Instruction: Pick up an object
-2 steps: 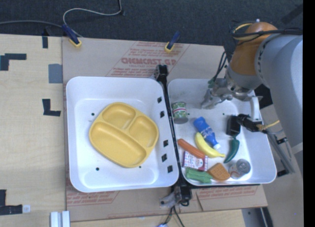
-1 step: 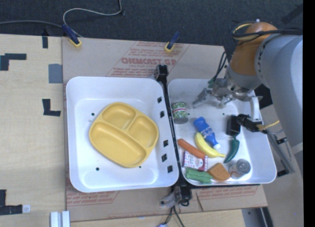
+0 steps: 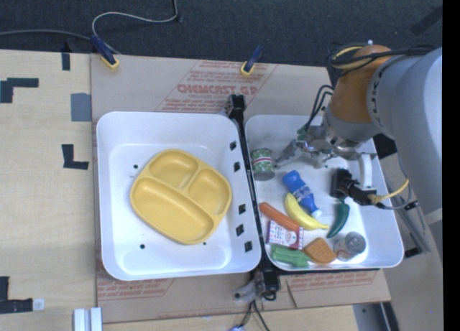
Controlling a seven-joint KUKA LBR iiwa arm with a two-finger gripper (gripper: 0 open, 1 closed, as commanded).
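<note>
My gripper (image 3: 300,151) hangs over the back of the right bin (image 3: 392,247), its fingers spread open with nothing between them. Just left of it, against the bin's left wall, stands a small green can (image 3: 262,163). A blue bottle (image 3: 300,189) lies directly in front of the gripper, with a yellow banana (image 3: 303,212) beside it. Nearer the front lie an orange carrot (image 3: 279,215), a red and white box (image 3: 283,235), a green pepper (image 3: 341,218), a green vegetable (image 3: 289,256), an orange cookie (image 3: 320,251) and a grey round tin (image 3: 352,243).
The left bin (image 3: 115,179) holds a yellow divided plate (image 3: 181,194). A black divider with clips (image 3: 243,179) runs between the bins. The grey arm with its orange band (image 3: 352,96) and black cables (image 3: 348,182) covers the right bin's back right part.
</note>
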